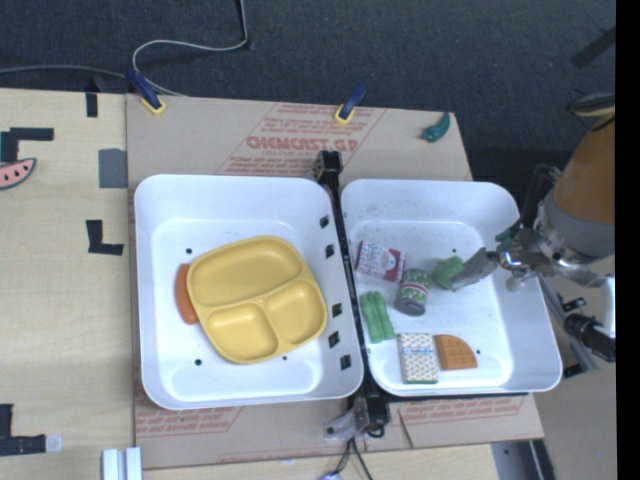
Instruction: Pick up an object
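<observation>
Cardboard [300, 143] red lettering (blurred, unreadable); can [412, 292] label illegible.

Even, bright overhead light; soft shadows. White bins [160, 268] nearly blown out, mild glare. Overall softness, low resolution; small items blurry. Dark floor [400, 28] grainy.

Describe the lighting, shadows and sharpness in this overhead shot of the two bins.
Camera view: light is even and soft, with only faint shadows under the yellow three-compartment plastic tray and along the white bin walls. No hard glare. The image is low in detail, so print on the small red-and-white packet is unreadable; the grey end effector looks slightly smeared.
</observation>
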Action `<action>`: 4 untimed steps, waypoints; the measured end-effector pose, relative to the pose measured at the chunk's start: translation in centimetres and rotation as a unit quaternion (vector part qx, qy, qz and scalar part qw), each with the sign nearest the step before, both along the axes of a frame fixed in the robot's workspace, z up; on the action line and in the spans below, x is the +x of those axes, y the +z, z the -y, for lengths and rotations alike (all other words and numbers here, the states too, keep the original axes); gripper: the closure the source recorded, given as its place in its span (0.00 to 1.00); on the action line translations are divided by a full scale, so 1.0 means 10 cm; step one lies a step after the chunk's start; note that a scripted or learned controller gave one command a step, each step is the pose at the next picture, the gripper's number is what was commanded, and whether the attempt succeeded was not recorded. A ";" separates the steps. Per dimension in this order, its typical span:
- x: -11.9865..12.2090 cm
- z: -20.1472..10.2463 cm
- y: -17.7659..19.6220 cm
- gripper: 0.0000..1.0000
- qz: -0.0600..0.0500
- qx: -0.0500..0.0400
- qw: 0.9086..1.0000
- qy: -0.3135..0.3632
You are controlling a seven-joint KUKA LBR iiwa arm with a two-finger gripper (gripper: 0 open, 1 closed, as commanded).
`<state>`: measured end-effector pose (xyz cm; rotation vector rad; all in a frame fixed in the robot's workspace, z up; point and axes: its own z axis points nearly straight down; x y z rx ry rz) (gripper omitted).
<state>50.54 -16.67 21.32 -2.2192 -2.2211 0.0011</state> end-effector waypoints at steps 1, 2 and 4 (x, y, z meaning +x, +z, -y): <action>0.80 -0.26 -1.18 0.00 0.005 -0.001 1.000 0.000; 0.80 -0.28 -1.09 1.00 0.004 0.000 1.000 0.000; -0.21 -1.34 0.38 1.00 0.001 0.000 1.000 0.001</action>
